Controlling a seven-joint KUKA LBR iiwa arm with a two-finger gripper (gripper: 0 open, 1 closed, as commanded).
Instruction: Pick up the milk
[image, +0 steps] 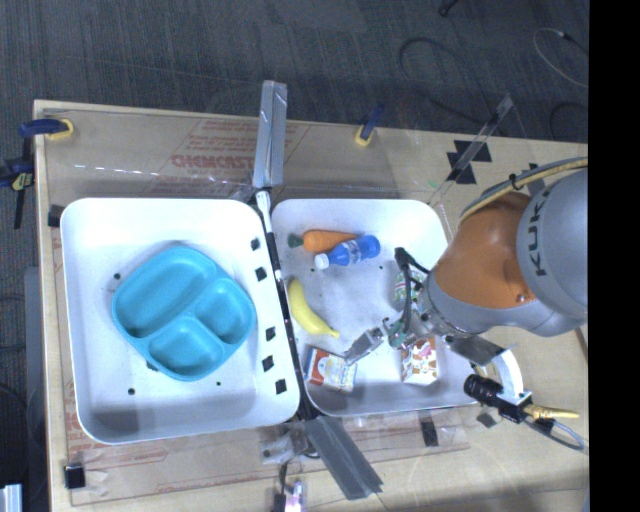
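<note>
In the right bin (436, 214), the milk (421, 361) stands by the near wall (right of a second carton (331, 369)), just below the pincer (398, 330); its grip I cannot tell.

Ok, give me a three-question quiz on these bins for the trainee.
1. True or false: the tray lies in the left bin.
2. Which lies right beside the carrot? A banana, B bottle, C tray.
3. How many cartons lie in the right bin?

Key: 1 true; 2 B; 3 two.
</note>
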